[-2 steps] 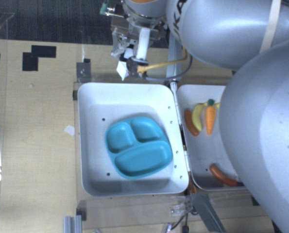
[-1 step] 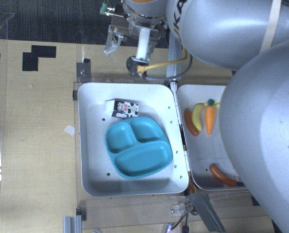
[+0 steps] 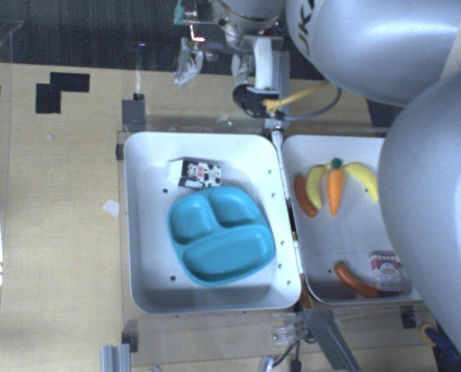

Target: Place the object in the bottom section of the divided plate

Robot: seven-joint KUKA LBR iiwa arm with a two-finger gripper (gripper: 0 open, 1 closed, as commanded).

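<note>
In the left bin [image 3: 137,231] the blue divided plate [image 3: 221,235] sits with all its sections bare, so nothing is placed yet. The gripper [image 3: 215,60] hangs above the bins' far edge, fingers apart and holding nothing; the carrot [image 3: 335,188] lies in the right bin [image 3: 319,285].

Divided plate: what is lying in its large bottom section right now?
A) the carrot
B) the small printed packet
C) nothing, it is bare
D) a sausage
C: the blue divided plate in the left bin shows only bare blue in its large section, while the carrot lies in the right bin and the small printed packet sits beside the plate's upper edge.
</note>
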